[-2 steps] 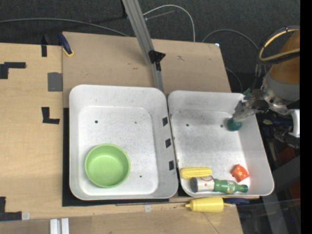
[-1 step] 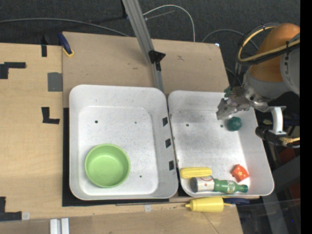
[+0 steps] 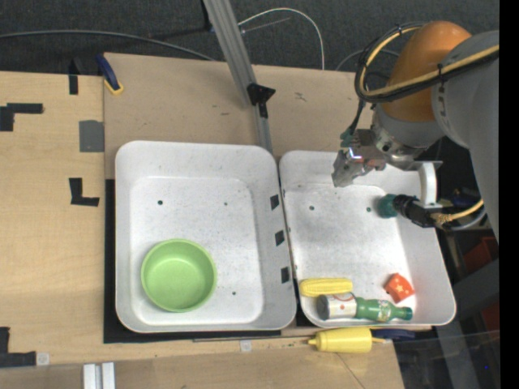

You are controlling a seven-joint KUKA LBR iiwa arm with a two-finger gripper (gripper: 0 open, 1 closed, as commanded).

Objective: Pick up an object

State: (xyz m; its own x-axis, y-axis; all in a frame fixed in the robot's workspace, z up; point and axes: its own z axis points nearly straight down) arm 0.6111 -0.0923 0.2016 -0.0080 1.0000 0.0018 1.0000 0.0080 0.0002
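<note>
Tabletop [image 3: 195, 96] first, since it's the biggest thing here: flat pale wood filling the left and centre of the frame. The arm [image 3: 454, 79] comes in at upper right, smooth grey shell with an orange band. Two shallow white bins sit side by side mid-frame, both lightly speckled plastic with rounded corners. The left bin [image 3: 195, 177] has a green bowl [image 3: 178, 275] in its lower left corner, round and matte.

The right bin [image 3: 340, 233] holds the small stuff, all bunched along its bottom edge. The bottle [image 3: 365, 308] lies on its side, green body with a white label. Just above it and touching is a yellow corn cob [image 3: 326, 286], short and bumpy. A small orange-red block [image 3: 398, 286] sits near the lower right corner. Another yellow thing [image 3: 344, 340] lies outside the bin on the tabletop, at bottom centre.

The gripper [image 3: 350, 168] hangs over the top edge of the right bin, well apart from that pile. Can't tell if the jaws are released or clenched, too blurry, and I see nothing in them.

My guess is the corn is the easy pick: looks light and stiff, and the ridges should give some grip if taken across the middle. The bottle looks smooth and round, so I'd bet it rolls or slips.
</note>
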